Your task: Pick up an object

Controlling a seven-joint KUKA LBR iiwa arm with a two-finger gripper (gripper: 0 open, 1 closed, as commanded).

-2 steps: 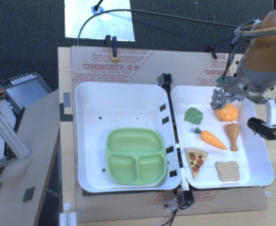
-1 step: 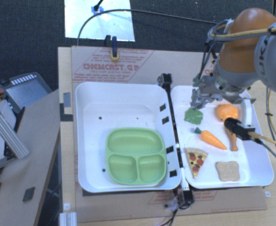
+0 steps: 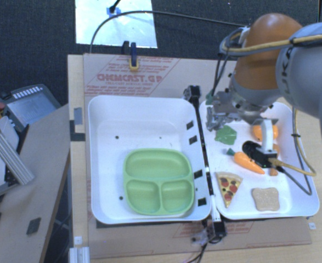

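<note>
Hovering low over the right bin (image 3: 295,197), the gripper (image 3: 218,117) sits in that bin's eleven o'clock part, close to the wall shared with the left bin. Whether it is wide or narrow cannot be told, since the wrist hides it from above, and nothing can be seen held in it.

Just beside it, toward five o'clock, lies a green leaf (image 3: 226,135), flat on the floor. Being the nearest piece, it is probably what the arm is reaching for, and it has not yet been lifted.

Farther out at five o'clock lies a carrot (image 3: 247,161), set on a slant. A small orange piece (image 3: 256,131) sits at three o'clock from the leaf, too hidden to name. At the bin's seven o'clock corner rests a pizza slice (image 3: 228,187), and a bread slice (image 3: 265,199) lies at three o'clock from it. They are spread apart, which leaves room to come down on any one of them.

The left bin (image 3: 133,122) holds a green plate (image 3: 150,153) toward its five o'clock side. It is large and flat, likely too broad to grip, so the small pieces are the easier choice.
</note>
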